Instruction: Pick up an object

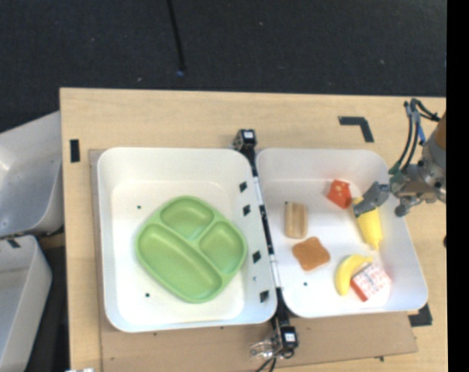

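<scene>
The gripper [383, 196] sits at the right bin's [312, 161] three o'clock rim, and I cannot tell how wide it stands; nothing shows held in it. Its nearest target, by my reading, is the upper banana [369, 226], which lies just below the gripper's tip, toward six o'clock. To do this approach well, the gripper should come straight down over the banana's middle and close across its narrow width, keeping off the bin wall at three o'clock, which is close by and could catch a finger. The banana's long axis runs roughly twelve to six, tilted slightly toward eleven, with its stem end pointing up at about eleven o'clock, touching or nearly touching the gripper. A red block [339, 193] lies at nine o'clock from the gripper, near but apart. A second banana [344, 273] curves beside a red-and-white box [370, 281] toward five o'clock of the bin. A green plate [190, 248] rests in the left bin [118, 208].
</scene>
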`<state>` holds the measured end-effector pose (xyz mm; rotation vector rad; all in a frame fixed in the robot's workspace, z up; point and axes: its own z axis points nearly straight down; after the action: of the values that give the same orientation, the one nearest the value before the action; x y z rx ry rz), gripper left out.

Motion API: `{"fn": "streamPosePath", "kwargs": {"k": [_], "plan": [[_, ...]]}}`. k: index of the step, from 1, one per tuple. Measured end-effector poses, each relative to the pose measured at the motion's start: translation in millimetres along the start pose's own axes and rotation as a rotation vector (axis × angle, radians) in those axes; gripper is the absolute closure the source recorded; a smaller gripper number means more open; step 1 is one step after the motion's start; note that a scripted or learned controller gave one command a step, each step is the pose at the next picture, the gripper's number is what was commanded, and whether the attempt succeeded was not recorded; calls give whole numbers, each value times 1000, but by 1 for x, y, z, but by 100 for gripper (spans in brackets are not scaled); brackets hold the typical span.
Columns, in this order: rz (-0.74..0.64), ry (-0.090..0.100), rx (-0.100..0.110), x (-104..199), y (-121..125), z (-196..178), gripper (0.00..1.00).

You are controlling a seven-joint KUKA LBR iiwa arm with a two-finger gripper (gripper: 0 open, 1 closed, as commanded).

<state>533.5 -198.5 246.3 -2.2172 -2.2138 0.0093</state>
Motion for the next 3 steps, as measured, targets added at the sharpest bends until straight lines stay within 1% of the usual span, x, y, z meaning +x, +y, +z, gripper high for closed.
{"fn": "streamPosePath", "kwargs": {"k": [1, 2, 3], "plan": [[-3, -3, -11, 0, 2, -6, 0], [-1, -3, -8, 0, 4, 36, 0], [0, -3, -6, -2, -6, 85, 0]]}}
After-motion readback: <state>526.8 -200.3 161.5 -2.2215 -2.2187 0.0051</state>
